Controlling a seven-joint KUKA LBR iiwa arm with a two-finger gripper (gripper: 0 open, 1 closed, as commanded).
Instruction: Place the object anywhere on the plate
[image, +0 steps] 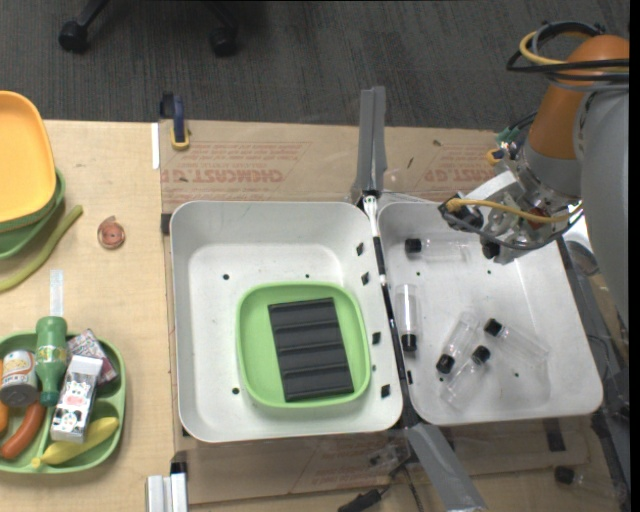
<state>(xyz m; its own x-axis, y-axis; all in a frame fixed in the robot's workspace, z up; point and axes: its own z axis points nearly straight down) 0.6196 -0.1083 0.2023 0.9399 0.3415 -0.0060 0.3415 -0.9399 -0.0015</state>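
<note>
A green square plate (255, 345) lies in the left white bin (200, 300). A dark grey ridged slab (311, 348) lies flat on the plate's middle. The right white bin (540, 390) holds several clear vials with black caps: one near the back left (425, 246), one along the left wall (407, 315), and a cluster towards the front (468, 352). My gripper (493, 243) hangs over the back of the right bin, beside the back-left vial, with yellow cabling around the wrist. I see nothing in it.
A metal bar (372, 150) runs between the bins at the back. On the bench to the left are stacked yellow and green bowls (20, 170), a small pink item (111, 233), and a green tray of toy food (60, 405).
</note>
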